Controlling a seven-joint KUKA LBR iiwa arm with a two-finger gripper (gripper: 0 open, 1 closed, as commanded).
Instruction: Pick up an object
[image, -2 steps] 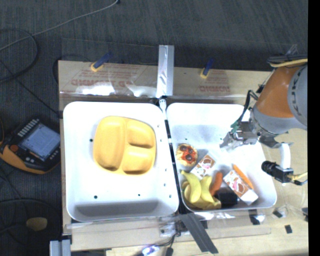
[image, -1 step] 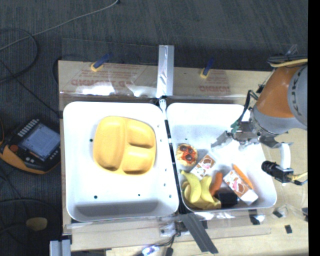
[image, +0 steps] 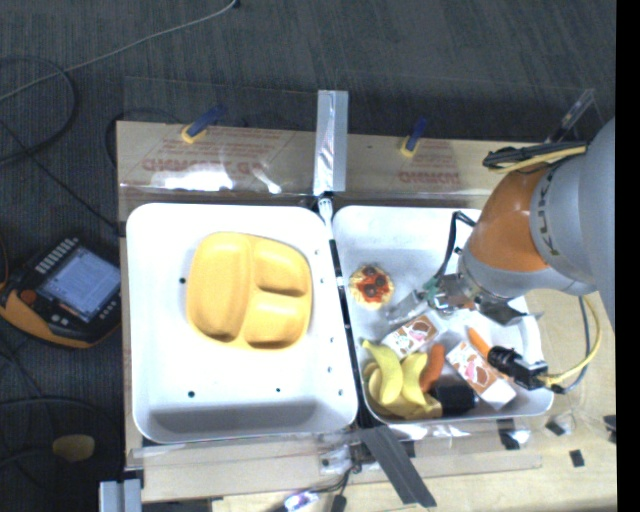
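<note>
Two white bins sit before us, our gripper (image: 432, 293) hovering right of the pizza toy (image: 372, 285), its grasp unreadable; we judge we're approaching and must descend next.

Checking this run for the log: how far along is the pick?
Done: the grey arm's gripper is low over the right white bin. In hand: nothing visibly held. Left: the grasp and lift; the yellow toy bananas, small pizza toy and yellow divided plate all lie in the bins.
</note>
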